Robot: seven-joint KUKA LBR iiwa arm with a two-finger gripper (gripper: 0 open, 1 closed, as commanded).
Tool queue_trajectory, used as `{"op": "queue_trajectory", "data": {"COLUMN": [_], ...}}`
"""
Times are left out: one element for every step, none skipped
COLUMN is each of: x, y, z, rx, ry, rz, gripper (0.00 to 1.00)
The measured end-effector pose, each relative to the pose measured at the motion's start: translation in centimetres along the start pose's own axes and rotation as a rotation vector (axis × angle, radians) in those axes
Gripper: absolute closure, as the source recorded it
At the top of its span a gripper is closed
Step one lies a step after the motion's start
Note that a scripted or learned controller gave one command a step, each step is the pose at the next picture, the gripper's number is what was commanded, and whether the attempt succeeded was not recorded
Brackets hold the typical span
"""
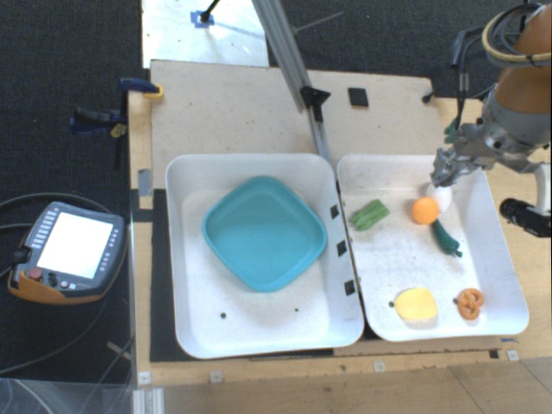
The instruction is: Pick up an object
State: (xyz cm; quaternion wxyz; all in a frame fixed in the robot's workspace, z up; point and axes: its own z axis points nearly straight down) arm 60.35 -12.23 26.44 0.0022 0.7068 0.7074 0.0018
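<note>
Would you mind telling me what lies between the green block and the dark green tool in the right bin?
In the camera view, the round orange ball lies between the green block and the dark green tool, on the right bin's white floor.

You are looking down on a counter [233, 110] carrying two bins side by side. The left bin [185, 317] is holding a plate [263, 231] lying near its middle. The right bin [496, 257] is holding a pod-shaped piece [370, 215] lying near its left wall, a ball [424, 210] sitting to the right of that, a dark carrot-shaped piece [447, 237] lying just in front of the ball, a disc [416, 305] near the front wall and a pretzel [470, 303] just right of the disc. The end effector [445, 172] is hanging over the right bin's back part, behind the ball. A handheld pendant [65, 250] is lying left of the counter
</note>
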Motion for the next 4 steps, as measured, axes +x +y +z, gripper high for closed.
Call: {"op": "queue_trajectory", "data": {"x": [4.6, 10.2, 15.7, 20.9], "y": [-0.5, -2.5, -3.4, -5.5], "z": [-0.1, 0.8, 2.5, 2.5], "rx": [0.005, 0.006, 0.006, 0.006], "ry": [0.001, 0.002, 0.002, 0.002], "rz": [-0.003, -0.004, -0.004, -0.004], "gripper": [1.00, 1.00, 1.00, 1.00]}}
